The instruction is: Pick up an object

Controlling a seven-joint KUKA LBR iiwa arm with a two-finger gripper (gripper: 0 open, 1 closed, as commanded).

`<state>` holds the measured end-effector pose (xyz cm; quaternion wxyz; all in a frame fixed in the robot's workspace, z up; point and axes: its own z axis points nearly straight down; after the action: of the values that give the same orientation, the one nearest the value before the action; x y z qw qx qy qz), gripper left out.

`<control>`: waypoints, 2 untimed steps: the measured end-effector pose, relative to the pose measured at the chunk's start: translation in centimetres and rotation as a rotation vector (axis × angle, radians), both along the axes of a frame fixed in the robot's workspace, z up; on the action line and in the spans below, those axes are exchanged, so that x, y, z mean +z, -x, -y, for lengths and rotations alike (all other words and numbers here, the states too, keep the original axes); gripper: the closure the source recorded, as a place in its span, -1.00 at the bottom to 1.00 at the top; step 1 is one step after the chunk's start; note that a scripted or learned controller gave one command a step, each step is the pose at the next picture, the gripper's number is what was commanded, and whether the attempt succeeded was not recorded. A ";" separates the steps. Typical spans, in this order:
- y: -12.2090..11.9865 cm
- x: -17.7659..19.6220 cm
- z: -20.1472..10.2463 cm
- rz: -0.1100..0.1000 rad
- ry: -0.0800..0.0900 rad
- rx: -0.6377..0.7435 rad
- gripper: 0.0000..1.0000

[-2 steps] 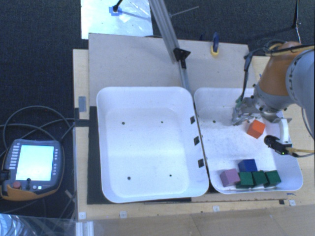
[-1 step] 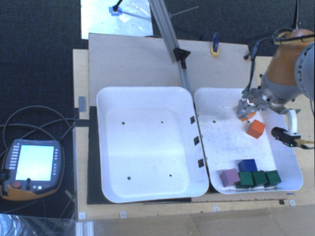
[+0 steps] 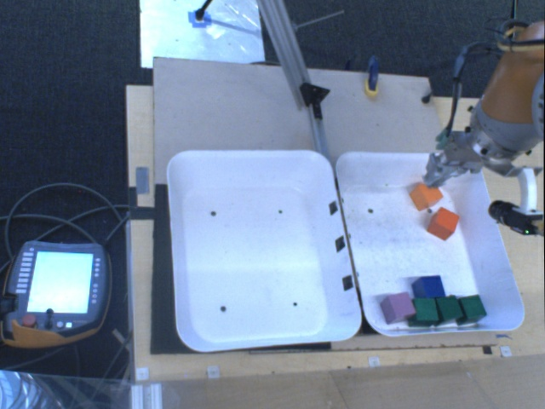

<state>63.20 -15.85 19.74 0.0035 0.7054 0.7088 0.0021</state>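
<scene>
Camera view: the hand hangs right over one orange cube; its grip cannot be told. Another cube lies just beyond, other blocks well apart.

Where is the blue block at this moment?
In the camera view, the blue block lies in the right bin, near its front edge, just behind the green blocks and right of the purple block.
</scene>
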 end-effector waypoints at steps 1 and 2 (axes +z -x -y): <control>-0.2 5.3 0.0 0.001 0.000 0.001 1.00; 0.1 4.2 -5.6 -0.007 -0.004 0.005 1.00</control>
<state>63.06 -10.28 23.92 -0.0003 0.7036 0.7106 0.0008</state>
